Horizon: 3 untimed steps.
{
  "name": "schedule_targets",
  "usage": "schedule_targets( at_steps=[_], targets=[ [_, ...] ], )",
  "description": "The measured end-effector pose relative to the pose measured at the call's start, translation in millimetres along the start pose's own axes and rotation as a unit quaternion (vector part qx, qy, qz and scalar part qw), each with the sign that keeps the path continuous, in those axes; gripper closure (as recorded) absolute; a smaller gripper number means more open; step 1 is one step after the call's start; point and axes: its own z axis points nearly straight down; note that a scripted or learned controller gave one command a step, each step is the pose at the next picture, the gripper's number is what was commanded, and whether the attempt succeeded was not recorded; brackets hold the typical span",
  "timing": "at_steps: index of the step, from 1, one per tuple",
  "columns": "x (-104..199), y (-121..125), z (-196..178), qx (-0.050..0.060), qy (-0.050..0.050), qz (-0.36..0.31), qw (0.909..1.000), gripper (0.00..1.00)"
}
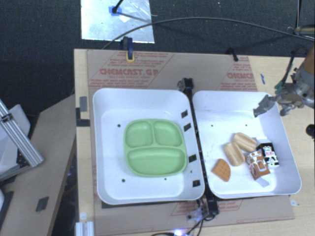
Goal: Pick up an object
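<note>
Waffle [222,170] noted at 6 o'clock of right bin [216,107]; hand [272,105] observed at 2 o'clock, fingers spread, nothing held.

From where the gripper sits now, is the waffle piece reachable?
Probably yes. The gripper hovers over the right bin, and the waffle piece lies apart from the bread rolls, uncovered from above.

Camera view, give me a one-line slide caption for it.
Gripper hovers open above the right bin, short of the toy foods; a green divided plate sits in the left bin.
</note>
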Motion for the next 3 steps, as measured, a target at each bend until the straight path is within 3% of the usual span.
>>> schedule_targets(
  at_steps=[1, 2, 3],
  targets=[
    [1, 2, -7, -0.006, -0.001, -0.002, 1.0, 0.0],
    [1, 13, 44, -0.005, -0.001, -0.003, 1.0, 0.0],
    [0, 9, 87, -0.005, -0.001, 0.0, 1.0, 0.0]
  ],
)
